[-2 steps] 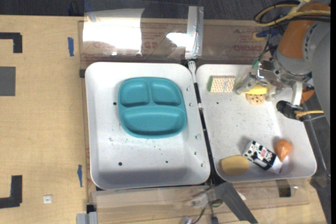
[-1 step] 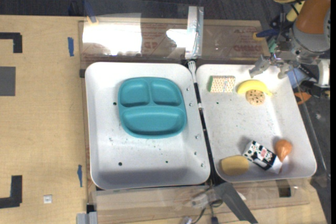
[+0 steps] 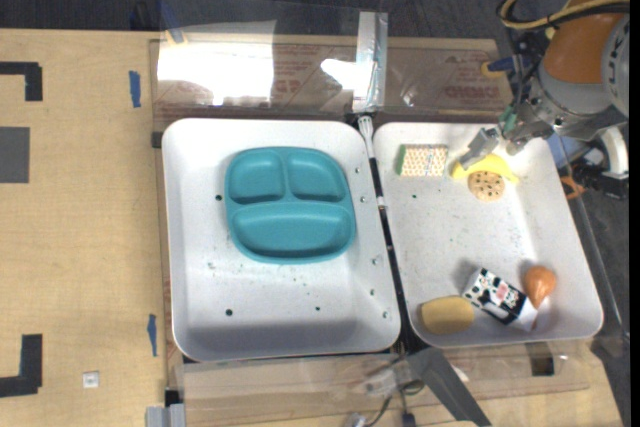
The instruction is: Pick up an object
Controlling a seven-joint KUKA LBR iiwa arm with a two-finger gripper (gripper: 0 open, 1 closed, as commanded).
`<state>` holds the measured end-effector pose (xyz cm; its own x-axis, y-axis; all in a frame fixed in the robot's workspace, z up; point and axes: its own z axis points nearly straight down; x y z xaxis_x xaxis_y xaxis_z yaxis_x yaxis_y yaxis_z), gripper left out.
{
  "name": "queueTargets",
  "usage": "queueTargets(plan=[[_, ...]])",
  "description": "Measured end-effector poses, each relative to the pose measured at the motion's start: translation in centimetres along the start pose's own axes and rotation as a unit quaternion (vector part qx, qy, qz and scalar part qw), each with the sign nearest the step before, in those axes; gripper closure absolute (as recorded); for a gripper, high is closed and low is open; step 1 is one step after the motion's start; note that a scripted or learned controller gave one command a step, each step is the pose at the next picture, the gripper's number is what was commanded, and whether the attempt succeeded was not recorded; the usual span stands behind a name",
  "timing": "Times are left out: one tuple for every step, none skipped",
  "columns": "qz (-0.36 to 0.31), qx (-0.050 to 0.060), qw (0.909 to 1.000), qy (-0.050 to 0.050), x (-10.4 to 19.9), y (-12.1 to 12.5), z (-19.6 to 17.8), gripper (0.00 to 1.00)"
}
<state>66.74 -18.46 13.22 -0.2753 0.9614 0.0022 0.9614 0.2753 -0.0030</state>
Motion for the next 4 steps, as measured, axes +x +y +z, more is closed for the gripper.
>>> queueTargets(plan=[[-0.090,-0.001,0.9959,0.000,0.7,-1.2,4.1,0.00],[-0.091,-0.002,0.9958,-0.001,0.7,-1.0,3.0,1.00],[0.048,0.002,0.9989,0.000,7.3,0.5,4.6,1.00],[0.115,-0.005,0.9934,-0.001,15.5,0.9,-5.4,1.00]])
